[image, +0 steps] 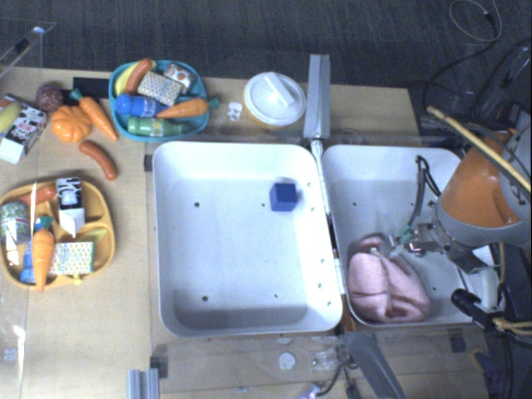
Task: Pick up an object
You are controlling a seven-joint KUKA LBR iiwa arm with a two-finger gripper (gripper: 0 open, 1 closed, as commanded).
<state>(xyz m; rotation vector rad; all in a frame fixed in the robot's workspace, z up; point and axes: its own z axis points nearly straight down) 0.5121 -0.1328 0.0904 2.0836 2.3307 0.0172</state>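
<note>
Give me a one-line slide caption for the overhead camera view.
KUKA arm's end effector hovers at a pink cloth in the right bin, while a blue cube sits in the left bin.

Your arm (480,202) reads as a rounded grey body, with a broad orange band (475,191) wrapped around it above the wrist; that band looks like a smooth cone, bright on top and shaded toward its lower edge. Below it you see a grey collar, then darker metal parts narrowing to the end effector (406,243), which is small, silvery and cluttered with fittings. A thin black cable (421,181) loops up beside the wrist, and further dark cables trail alongside your arm.
</note>
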